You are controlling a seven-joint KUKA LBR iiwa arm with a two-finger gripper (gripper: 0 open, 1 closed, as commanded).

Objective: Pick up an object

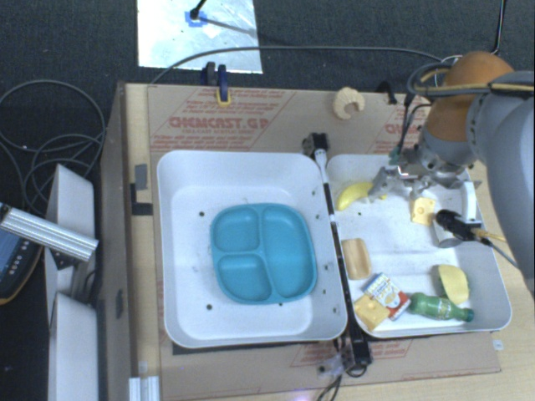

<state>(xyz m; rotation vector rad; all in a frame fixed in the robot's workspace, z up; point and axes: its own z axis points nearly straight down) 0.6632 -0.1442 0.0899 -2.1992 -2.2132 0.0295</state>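
Banana [354, 195] lies at nine o'clock of my jaws [407, 182], whose state I can't tell; closing here risks missing it.

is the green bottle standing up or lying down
Lying down: the green bottle rests on its side on the right bin's floor, cap end pointing right.

The grey arm [501, 132] reaches in from the right edge, its orange band [464, 90] showing above the wrist. The wrist bends downward, and the hand [408, 182] hangs low at the upper part of the right side, its metal fingers [386, 179] pointing down and leftward.
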